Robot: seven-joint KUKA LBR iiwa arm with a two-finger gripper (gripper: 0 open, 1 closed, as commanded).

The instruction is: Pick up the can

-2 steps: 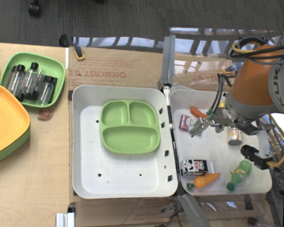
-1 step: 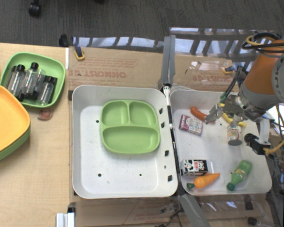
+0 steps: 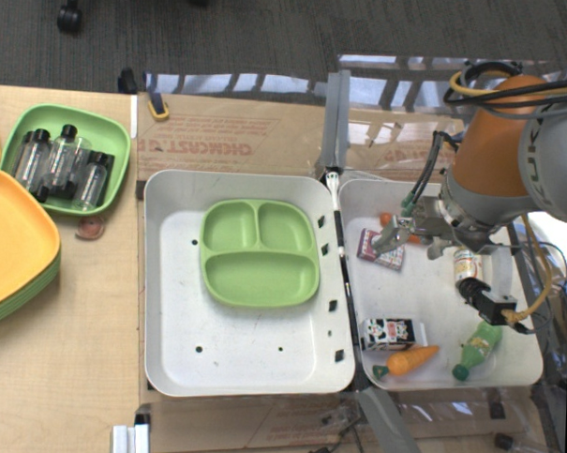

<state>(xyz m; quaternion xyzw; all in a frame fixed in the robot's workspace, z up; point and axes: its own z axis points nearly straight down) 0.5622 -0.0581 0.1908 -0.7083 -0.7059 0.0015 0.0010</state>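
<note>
The can, a small cylinder with a pale yellow-and-white label, lies in the right bin near its right side, partly covered by the arm's wrist. My gripper hangs low over the back of the same bin, left of the can and just above a small purple-and-white box. From this angle nothing shows between its tips. The grey arm with its orange band comes in from the upper right.
The right bin also holds a black-and-white carton, a carrot, a green bottle and a small red item. A green divided plate lies in the left bin. A green tray of bottles and orange plates sit far left.
</note>
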